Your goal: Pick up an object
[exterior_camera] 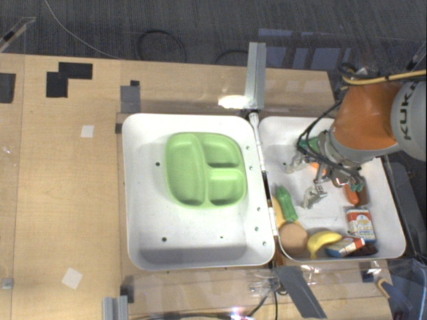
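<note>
We see the gripper (315,193) over the right bin (393,209), fingers apart, holding nothing. Just left lies a green pickle (287,204); a potato (292,235), banana (322,241), small can (359,223) and orange carrot (352,193) crowd the near end. A green divided plate (203,169) sits in the left bin (143,179).

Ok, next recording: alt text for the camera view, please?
A grey and orange robot arm reaches over the right bin, its gripper above a green pickle, banana and small can. The left bin holds a green divided plate.
</note>
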{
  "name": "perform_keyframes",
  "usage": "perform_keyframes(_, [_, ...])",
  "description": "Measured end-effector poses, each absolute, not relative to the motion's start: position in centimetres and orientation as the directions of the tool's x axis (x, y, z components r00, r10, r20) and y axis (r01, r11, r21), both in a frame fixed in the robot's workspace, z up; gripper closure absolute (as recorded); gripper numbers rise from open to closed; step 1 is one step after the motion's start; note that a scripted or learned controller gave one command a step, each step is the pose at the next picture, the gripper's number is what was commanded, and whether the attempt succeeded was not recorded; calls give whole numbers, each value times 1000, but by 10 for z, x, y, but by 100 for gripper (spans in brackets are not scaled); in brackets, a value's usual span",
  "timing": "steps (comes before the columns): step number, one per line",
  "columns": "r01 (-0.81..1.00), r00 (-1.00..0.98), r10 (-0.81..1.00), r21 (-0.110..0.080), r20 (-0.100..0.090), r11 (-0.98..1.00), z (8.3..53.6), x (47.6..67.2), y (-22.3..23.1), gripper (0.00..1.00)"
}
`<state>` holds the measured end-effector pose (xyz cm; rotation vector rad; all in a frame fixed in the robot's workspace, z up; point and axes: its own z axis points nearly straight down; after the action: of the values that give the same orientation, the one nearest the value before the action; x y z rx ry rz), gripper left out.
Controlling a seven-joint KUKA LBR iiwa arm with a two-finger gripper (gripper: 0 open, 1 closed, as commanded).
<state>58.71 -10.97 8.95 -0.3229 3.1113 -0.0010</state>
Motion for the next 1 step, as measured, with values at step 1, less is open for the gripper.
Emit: perform_keyframes(1, [-254, -967, -254, -7, -13, 967, 130, 604, -163, 0])
